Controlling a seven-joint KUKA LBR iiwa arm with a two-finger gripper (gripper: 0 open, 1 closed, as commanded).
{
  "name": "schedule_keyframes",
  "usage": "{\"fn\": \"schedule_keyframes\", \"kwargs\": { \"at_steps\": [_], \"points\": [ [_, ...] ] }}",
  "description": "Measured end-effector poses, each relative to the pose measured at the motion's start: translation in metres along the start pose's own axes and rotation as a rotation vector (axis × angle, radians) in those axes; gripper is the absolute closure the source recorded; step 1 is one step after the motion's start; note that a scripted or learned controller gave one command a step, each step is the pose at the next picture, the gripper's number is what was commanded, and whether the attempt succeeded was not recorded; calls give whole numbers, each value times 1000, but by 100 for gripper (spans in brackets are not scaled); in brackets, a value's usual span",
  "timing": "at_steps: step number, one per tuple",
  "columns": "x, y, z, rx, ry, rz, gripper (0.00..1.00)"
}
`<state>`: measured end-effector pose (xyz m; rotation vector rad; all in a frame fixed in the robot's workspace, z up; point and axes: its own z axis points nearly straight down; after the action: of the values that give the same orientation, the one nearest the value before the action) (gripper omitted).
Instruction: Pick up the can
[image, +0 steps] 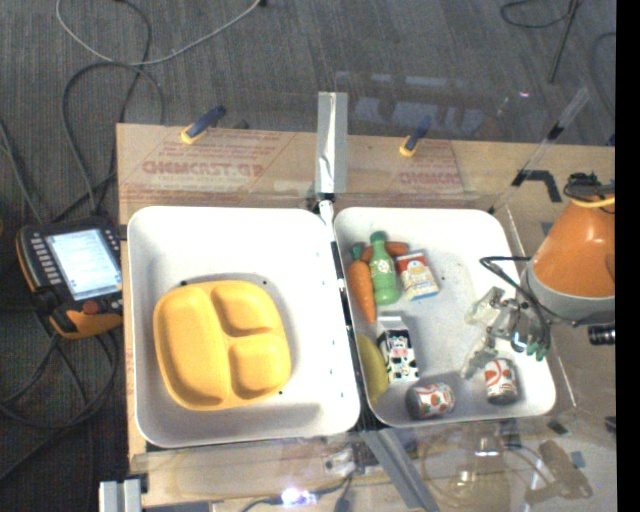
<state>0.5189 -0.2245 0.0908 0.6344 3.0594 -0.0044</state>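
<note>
Can (431, 400): lies on its side at the near wall of the right bin (455, 225), red and white, label partly up; it has likely rolled to rest against the rim
Second can (499, 380): a similar red and white one, near the first, in the bin's near right corner just below the gripper
Gripper (497, 327): hangs over the right side of the right bin, above the second can; nothing shows between its fingers, and whether they stand apart or together I cannot tell, the metal being blurred against the white floor
Arm (578, 258): orange band over the bin's right rim, reaching in from that side
Other things: carrot (361, 286), green bottle (384, 268), small box (417, 275), milk carton (400, 355) and banana (373, 366) crowd the bin's left half, leaving the cans open to a grasp from above
Left bin (145, 400): holds a yellow tray (222, 343), well apart from the work
Stage: approach, grasp not yet made
</note>
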Motion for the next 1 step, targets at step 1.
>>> {"fn": "schedule_keyframes", "kwargs": {
  "at_steps": [1],
  "points": [
    [-16, 6, -163, 0, 13, -82, 0]
  ]
}}
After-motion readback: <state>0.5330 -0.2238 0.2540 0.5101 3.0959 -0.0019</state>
